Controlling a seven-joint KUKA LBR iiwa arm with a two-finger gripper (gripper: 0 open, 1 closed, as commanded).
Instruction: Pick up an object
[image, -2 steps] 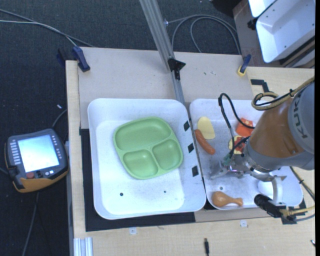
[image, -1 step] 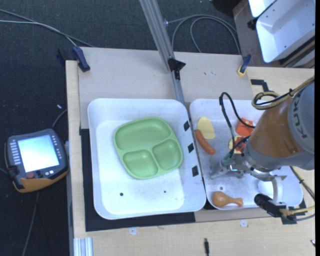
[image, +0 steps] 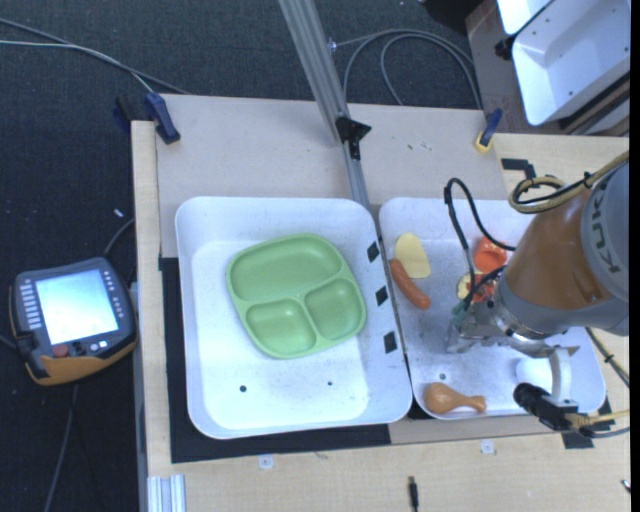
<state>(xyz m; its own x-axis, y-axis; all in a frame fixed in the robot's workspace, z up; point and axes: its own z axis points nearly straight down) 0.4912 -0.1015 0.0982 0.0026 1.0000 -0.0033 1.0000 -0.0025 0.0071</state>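
Down in the right bin (image: 590, 385) I see the toys spread out. An orange hot dog (image: 409, 284) lies near the left wall, slanting from upper left to lower right, and a pale yellow piece (image: 412, 254) sits just above it, touching or nearly touching its upper end. A tan chicken drumstick (image: 452, 400) rests by the bin's near edge, fat end to the left, well apart from the other two. Further right I catch an orange and yellow toy (image: 484, 262), partly hidden by the arm, too covered for me to name it better.

My gripper (image: 468, 332) is low over the middle of that bin, between the hot dog and the drumstick, close to the orange and yellow toy. From this angle I cannot tell how the pincer stands, and I see nothing held in it. A black cable (image: 458, 215) loops up from the wrist, and the arm's (image: 555, 265) orange band fills the right side.

Over in the left bin (image: 200, 330) sits a green divided plate (image: 295, 295), three compartments, lying flat. Off the bench to the left, a teach pendant (image: 72, 318) rests on the dark floor, screen lit.
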